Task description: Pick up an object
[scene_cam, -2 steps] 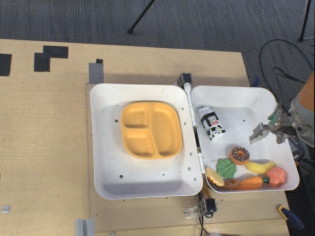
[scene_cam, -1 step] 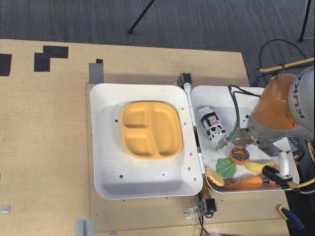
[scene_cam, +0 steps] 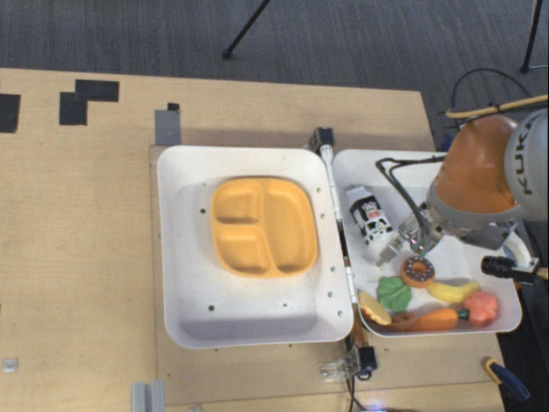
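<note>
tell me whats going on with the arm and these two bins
A grey KUKA arm with an orange band reaches in from the right over the right bin, its gripper low among toy foods. Just below it lies a brown doughnut, with a green leafy piece, a banana, a carrot and a pink item nearby. A small white toy lies to its left. The left bin holds a yellow divided plate. Nothing looks lifted yet.

Readable only in part: large dark letters "KU" on the grey arm at the right edge, the rest of the word cut off. Dark markings on the small white bottle in the right bin, too small to read.
</note>
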You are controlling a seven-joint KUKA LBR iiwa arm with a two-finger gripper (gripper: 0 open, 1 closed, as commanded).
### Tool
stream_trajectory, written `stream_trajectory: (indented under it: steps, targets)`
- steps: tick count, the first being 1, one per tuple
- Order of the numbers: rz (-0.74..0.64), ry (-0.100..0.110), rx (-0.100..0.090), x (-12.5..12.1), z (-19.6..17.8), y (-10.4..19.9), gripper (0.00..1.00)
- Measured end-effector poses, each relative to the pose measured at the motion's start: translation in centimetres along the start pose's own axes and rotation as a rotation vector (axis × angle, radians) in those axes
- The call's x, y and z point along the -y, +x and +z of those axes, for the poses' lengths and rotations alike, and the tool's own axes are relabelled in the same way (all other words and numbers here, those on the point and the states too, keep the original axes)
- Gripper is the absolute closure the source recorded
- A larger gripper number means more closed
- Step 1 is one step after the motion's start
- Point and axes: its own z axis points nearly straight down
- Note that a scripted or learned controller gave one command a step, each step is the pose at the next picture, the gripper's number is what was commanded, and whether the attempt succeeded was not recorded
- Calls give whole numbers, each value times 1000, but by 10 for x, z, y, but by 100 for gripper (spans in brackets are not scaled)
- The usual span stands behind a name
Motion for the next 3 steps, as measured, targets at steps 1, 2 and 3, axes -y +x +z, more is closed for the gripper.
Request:
stream_trajectory:
  steps: [1,2,3]
  targets:
    - [37,1,-10,-63,2,-29,0]
    - [54,-11,-36,-93,-43,49,0]
    - [48,-21,-47,-101,-55,55,100]
